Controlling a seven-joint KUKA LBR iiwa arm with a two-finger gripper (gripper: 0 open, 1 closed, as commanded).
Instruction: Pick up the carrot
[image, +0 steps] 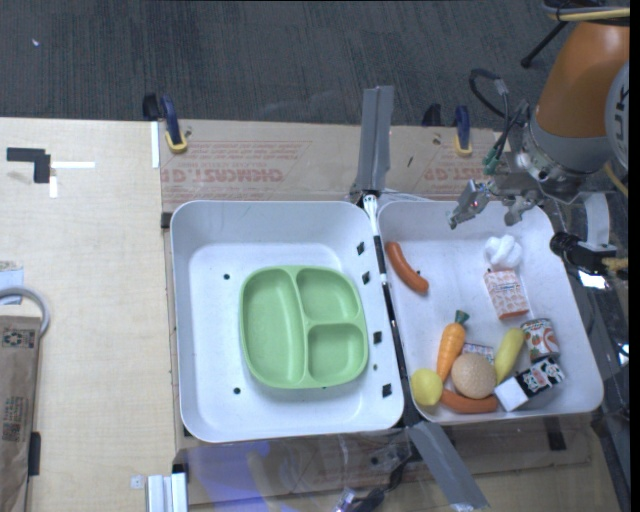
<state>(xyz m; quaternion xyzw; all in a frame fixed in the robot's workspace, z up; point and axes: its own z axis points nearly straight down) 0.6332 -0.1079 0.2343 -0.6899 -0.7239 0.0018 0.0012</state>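
The gripper hung over the top rim of the right bin, near its 12 o'clock edge, with the arm reaching in from 2 o'clock. Its two fingers stood somewhat apart with nothing between them. The carrot lay in the right bin, well apart from the gripper at about its 6 o'clock, green top pointing to 12 and orange tip toward 6. At the carrot's 11 o'clock lay a sausage, slanted and apart from it. Just beside the carrot's tip, at 5 o'clock, sat a round bun, with a lemon at the carrot's 7 o'clock and a second sausage under the bun along the bin's bottom edge. A banana leaned at the carrot's 3 o'clock, with a can and a small black-and-white carton beyond it. A pink carton lay at the carrot's 1 o'clock, a white crumpled thing above that. The left bin held a green tray with three compartments.
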